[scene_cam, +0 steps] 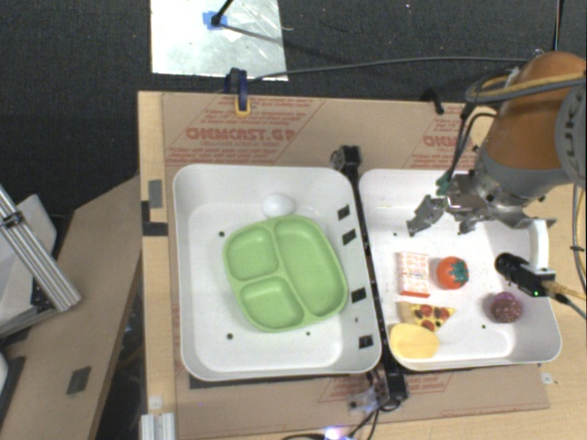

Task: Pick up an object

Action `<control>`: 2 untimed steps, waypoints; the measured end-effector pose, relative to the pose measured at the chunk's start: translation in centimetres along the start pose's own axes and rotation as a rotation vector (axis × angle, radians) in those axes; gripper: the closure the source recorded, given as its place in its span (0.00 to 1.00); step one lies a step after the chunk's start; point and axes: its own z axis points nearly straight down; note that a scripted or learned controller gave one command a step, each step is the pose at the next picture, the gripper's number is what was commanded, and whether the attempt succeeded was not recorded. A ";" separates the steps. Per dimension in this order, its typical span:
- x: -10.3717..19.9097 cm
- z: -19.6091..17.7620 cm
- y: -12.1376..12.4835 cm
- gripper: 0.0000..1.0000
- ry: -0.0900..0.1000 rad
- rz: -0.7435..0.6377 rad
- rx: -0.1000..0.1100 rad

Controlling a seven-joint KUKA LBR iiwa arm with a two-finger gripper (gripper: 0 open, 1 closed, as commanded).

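Yellow toy [414, 342] clear; claw [447, 211] blurred above the right bin [548, 337].

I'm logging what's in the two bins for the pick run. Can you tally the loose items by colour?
Green: 1, the divided plate
White: 1, the egg-shaped object
Red: 1, the tomato
Purple: 1, the round fruit
Yellow: 1, the flat disc
Mixed red and white: 1, the packet
Mixed yellow and red: 1, the pizza slice
Total: 7

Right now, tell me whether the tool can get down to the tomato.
Probably yes. The tool hovers in the right bin just above the tomato, with nothing between them. The box sits close on the tomato's left, which might crowd one finger.
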 end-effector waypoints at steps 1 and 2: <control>0.0 -0.7 0.3 0.00 -0.001 -0.002 -0.013; -0.2 3.7 -0.4 0.00 0.000 0.000 -0.009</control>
